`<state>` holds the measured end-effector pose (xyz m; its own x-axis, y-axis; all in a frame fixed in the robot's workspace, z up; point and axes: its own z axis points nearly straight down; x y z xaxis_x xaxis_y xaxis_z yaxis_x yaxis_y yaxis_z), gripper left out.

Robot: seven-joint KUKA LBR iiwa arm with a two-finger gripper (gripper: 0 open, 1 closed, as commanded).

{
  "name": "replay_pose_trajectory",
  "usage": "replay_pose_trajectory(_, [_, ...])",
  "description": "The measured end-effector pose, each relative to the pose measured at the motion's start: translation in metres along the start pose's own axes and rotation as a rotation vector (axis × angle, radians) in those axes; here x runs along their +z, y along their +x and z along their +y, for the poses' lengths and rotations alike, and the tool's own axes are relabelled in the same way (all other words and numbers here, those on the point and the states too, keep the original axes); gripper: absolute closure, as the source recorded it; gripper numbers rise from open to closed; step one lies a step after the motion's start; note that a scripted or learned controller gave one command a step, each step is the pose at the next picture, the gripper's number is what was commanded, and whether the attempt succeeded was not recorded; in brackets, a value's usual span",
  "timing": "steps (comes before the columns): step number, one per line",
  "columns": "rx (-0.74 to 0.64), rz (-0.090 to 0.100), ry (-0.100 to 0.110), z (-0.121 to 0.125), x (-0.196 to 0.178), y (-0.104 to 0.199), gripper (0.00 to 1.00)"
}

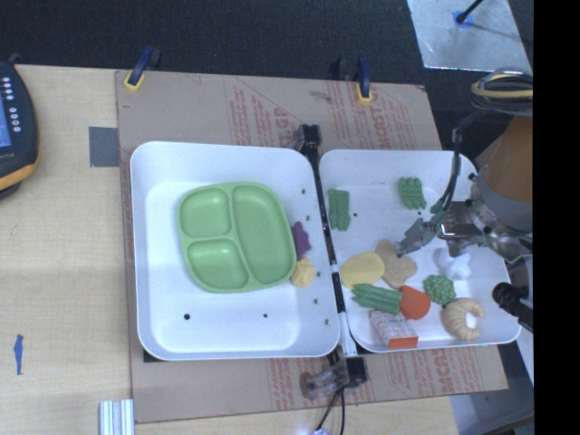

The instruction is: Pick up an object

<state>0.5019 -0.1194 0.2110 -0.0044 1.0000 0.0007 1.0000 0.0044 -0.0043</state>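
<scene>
My gripper (pixel 415 236) hangs over the middle of the right bin (pixel 362 166), reaching in from the right, just above a tan flat piece (pixel 397 265). Nothing shows between its tips. Toy foods lie around it: a yellow lump (pixel 362 268), a long green piece (pixel 338 209), a knobbly green piece (pixel 410 192), a dark green pod (pixel 376 297), a red ball (pixel 416 304), a green floret (pixel 439 288), a beige croissant (pixel 463 318), a red and white block (pixel 393 331) and a small white piece (pixel 458 265).
The left bin (pixel 163 333) holds a green divided plate (pixel 236 236), with a purple bit (pixel 301 238) and a small yellow bit (pixel 303 274) by its right rim. The ridge between the bins (pixel 324 234) runs just left of the toys. A handheld controller (pixel 14 125) lies far left.
</scene>
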Motion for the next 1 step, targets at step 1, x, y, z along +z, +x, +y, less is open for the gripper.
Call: replay_pose_trajectory(1, [0.001,0.002,0.010,-0.0240,0.1222,-0.0139,0.00])
